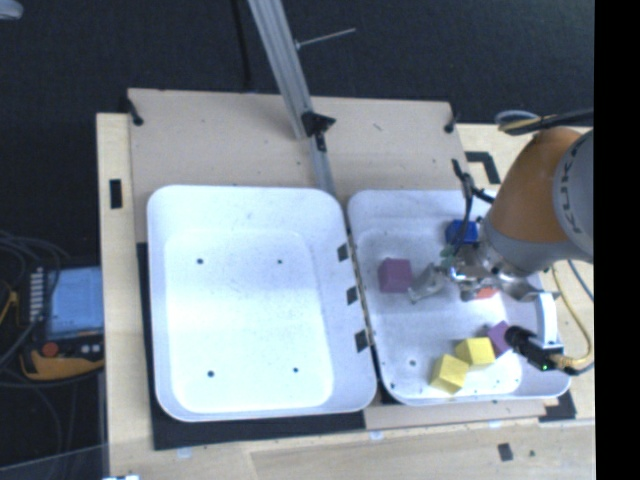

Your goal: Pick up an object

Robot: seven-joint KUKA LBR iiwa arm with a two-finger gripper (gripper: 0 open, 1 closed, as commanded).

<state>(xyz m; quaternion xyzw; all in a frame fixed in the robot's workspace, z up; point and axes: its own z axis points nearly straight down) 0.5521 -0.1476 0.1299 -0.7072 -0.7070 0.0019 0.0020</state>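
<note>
In the right bin (400, 218) a purple cube (395, 274) lies near the left wall. My gripper (428, 282) hangs low just to the right of the cube, a small gap apart from it, and nothing shows in its grasp. Two yellow blocks (476, 351) (450, 372) lie near the bin's front edge. A small purple piece (498, 335) sits beside them, partly hidden by the arm's black fitting. A small orange-red bit (487, 292) peeks out under the wrist.
The left bin (240, 298) stands beside the right one. A slanted metal rail (285, 58) runs from the top down to the gap between the bins. The arm's orange band (530, 203) overhangs the right bin's far right part.
</note>
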